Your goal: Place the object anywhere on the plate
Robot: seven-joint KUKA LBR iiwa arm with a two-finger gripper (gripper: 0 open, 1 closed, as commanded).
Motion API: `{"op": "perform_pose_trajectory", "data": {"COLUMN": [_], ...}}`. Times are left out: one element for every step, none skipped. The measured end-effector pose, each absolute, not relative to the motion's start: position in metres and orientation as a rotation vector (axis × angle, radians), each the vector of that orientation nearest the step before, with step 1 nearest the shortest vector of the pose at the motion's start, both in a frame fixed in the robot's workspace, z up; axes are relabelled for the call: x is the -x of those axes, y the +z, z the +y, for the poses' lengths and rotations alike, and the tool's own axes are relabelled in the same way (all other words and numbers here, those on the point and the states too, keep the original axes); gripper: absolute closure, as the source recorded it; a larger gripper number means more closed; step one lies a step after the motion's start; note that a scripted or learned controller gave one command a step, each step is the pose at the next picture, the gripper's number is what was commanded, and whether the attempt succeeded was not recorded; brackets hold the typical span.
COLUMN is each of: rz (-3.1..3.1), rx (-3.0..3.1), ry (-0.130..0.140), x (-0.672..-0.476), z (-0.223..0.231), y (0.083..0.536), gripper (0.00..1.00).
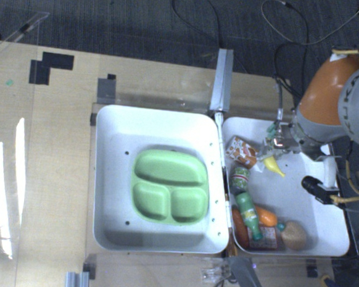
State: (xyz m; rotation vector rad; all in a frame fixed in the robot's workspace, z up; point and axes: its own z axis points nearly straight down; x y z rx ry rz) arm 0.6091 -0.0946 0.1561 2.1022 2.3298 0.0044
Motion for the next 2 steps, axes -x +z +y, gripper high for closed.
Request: {"op": "perform_pose_trajectory", "data": {"rz": [2.205, 2.190], "rx": [-2.234, -2.251], "ry": [0.006, 0.002], "x": [-0.565, -0.524], "z": [-0.006, 0.008], "y": [0.206, 0.184], "gripper": [1.00, 1.00]}}
